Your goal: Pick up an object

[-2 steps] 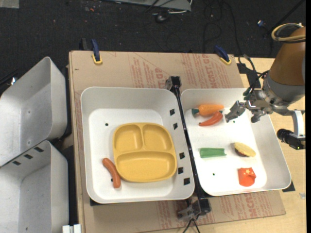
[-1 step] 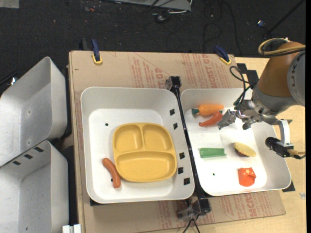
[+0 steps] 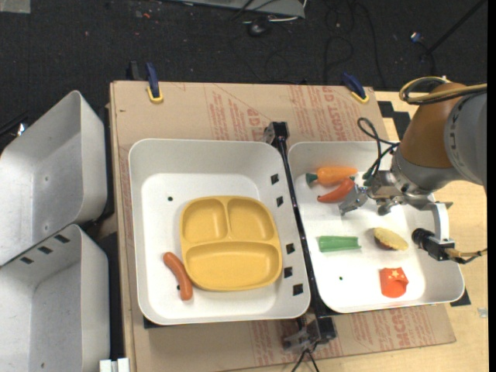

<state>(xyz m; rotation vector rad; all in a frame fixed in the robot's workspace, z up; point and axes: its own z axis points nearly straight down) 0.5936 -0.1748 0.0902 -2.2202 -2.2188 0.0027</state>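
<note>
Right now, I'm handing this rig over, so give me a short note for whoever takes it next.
Gripper: low in the right bin, beside the red pepper; nothing visibly held, finger state unclear.
Right bin: carrot, red pepper, green piece, potato-like piece, red block.
Left bin: yellow divided plate, sausage beside it.
Done: arm is in over the right bin.
Left: grasp and lift an object; the pepper looks nearest.
</note>
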